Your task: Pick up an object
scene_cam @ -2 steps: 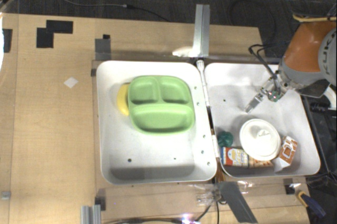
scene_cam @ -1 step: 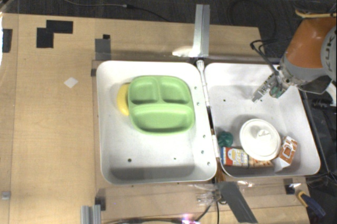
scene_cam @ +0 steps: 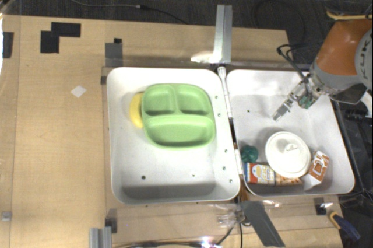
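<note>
In the left bin (scene_cam: 119, 142), a green tray (scene_cam: 177, 114) lies toward the far edge, covering most of a yellow thing (scene_cam: 135, 110). In the right bin (scene_cam: 256, 92), a teal thing (scene_cam: 249, 153), carton (scene_cam: 263, 173), white bowl (scene_cam: 287, 153) and orange packet (scene_cam: 318, 165) crowd the near edge. The claw (scene_cam: 285, 108) hangs above bare floor toward the far right corner, holding nothing; whether spread, I cannot tell.

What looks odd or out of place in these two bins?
In the left bin, the green tray lies on top of a yellow thing, hiding most of it. In the right bin, a carton lies on its side beside the white bowl.
</note>
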Controlling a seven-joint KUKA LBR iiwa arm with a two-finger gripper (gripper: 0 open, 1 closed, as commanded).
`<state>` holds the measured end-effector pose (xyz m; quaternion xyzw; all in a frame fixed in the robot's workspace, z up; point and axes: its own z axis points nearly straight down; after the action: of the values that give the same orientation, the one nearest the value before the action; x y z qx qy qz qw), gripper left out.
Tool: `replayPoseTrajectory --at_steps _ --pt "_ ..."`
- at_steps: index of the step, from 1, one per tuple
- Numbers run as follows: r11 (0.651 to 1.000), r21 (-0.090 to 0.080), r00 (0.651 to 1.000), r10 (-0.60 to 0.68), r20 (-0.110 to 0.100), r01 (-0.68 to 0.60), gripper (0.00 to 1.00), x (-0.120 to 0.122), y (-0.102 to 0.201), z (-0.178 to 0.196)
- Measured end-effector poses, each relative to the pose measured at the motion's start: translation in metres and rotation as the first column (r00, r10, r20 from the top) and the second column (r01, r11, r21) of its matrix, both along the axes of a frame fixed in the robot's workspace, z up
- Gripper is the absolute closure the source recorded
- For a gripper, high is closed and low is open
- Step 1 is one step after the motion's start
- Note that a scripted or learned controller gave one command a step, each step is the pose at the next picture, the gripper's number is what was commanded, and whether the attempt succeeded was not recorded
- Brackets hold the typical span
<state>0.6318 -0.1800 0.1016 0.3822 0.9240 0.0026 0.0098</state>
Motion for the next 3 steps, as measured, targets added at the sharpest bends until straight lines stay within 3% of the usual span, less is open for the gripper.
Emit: replayPoseTrajectory --at_steps 1,2,3 --pt "0.950 -0.001 0.950 0.312 -0.012 -0.312 0.00 -0.009 -0.003 -0.014" --pt "0.994 0.001 0.994 -0.112 -0.009 0.112 0.00 0.020 -0.025 -0.013" --pt "0.981 0.003 0.981 -0.193 -0.012 0.193 0.00 -0.009 -0.023 -0.004"
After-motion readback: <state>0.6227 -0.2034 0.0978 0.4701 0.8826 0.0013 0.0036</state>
